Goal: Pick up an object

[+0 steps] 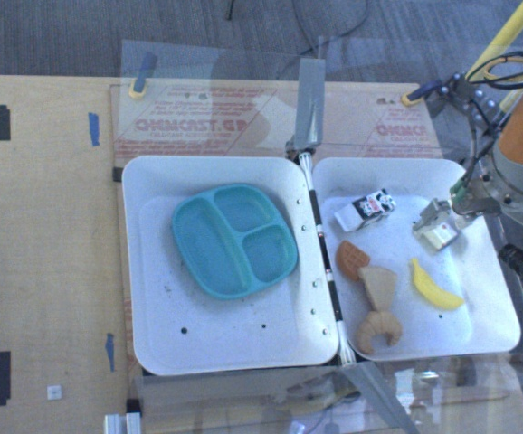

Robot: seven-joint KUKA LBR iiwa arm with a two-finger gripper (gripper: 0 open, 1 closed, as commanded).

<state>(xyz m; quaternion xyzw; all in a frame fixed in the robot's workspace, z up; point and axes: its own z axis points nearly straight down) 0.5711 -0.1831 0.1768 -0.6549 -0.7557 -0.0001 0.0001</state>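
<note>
The tool hangs low over the upper right part of the right-hand shallow white plastic bin, at the end of the grey arm with the orange band that reaches in from the right. Whether the tool is open or closed cannot be told: its tip merges with a small pale, boxy shape at the same spot, and it is unclear whether that shape belongs to the tool or is a separate item.

No item can be seen gripped, so the pick appears not yet done. 5 candidate items lie loose on the floor of this bin:

1. A yellow plastic banana, just below the tool and nearest to it.
2. A small black-and-white carton, to the tool's left, lying on its side.
3. A reddish-brown oval food piece, near the bin's left wall.
4. A tan wedge-shaped piece, touching item 3.
5. A tan croissant-shaped piece, just below item 4.

Items 3 to 5 sit clustered, which would likely complicate a clean grasp; the banana lies apart and seems the easier target.

The left-hand white bin holds a teal 3-compartment plastic tray, flat and well apart from the tool. Both bins rest side by side on the light wooden desk.
</note>
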